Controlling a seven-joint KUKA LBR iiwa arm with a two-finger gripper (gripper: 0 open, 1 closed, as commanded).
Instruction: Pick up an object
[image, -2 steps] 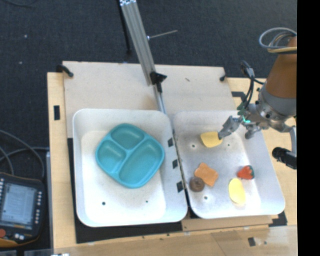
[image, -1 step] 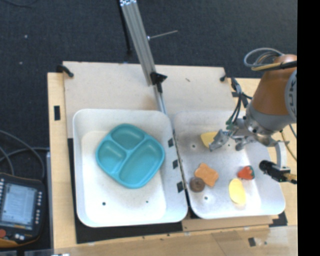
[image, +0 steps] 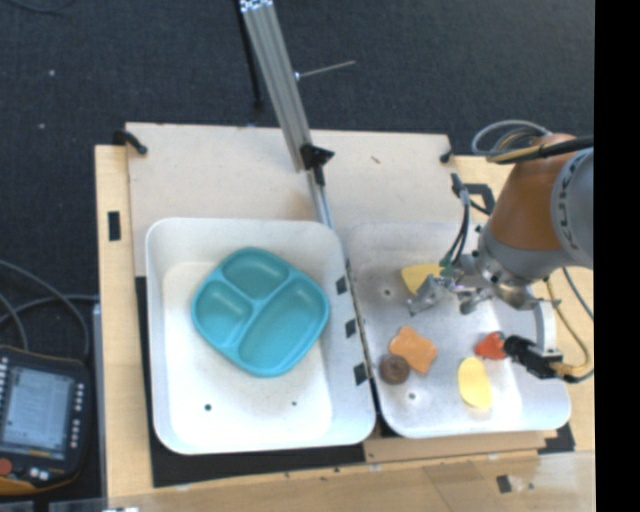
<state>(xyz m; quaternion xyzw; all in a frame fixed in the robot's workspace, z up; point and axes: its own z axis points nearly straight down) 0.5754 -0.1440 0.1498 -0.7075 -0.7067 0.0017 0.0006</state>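
- Gripper (image: 432, 292) hangs low in the right bin (image: 520, 415), fingers apparently parted, gripping nothing.
- Yellow wedge (image: 417, 276) just beside it.
- Orange block (image: 414, 349), brown disc (image: 394, 369) nearer.
- Teal tray (image: 262, 311) in left bin (image: 180, 420).

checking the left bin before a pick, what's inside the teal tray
The teal tray sits in the left bin. Its three compartments show only bare teal surface. The bin floor beneath the tray is covered.

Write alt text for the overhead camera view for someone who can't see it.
A grey and orange robot arm reaches into the right white bin, its gripper by a yellow piece among small food-like toys. The left white bin holds a teal divided plate.
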